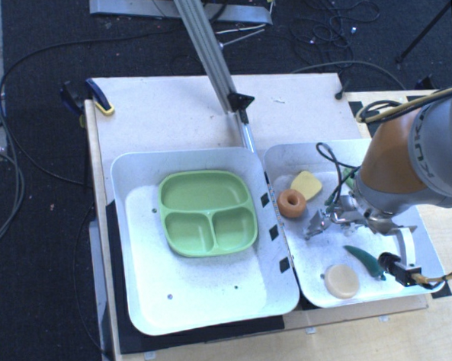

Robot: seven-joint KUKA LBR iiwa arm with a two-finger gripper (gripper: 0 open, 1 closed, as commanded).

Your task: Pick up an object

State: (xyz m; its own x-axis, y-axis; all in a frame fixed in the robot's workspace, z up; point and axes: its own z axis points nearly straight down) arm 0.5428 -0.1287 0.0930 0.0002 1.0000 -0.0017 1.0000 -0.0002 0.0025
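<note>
Gripper [317,227] of the grey arm [419,153], poised low over the floor of the right bin [416,298]; the orange band sits above the wrist, and a dark cable loops from the wrist down toward the fingers. The metallic fingers [314,230] point toward the left side of the view. Whether they stand apart or together cannot be told from this slant, and nothing is visible between them.

Four candidate objects lie in the right bin. A brown doughnut-shaped ring [291,203] rests just up and to the left of the fingers, near but apart from them. A yellow block [306,185] lies beyond the ring, touching or nearly touching it, farther up from the fingers. A round tan disc [342,280] lies below and slightly right of the fingers, close to the bin's near wall. A teal elongated piece [363,257] lies to the lower right of the fingers, partly under the wrist assembly, just above the disc.

The left bin [141,295], well to the left of the fingers, holds a green three-compartment tray [209,213]. A slanted metal pole [206,43] rises from between the bins, up and left of the fingers.
</note>
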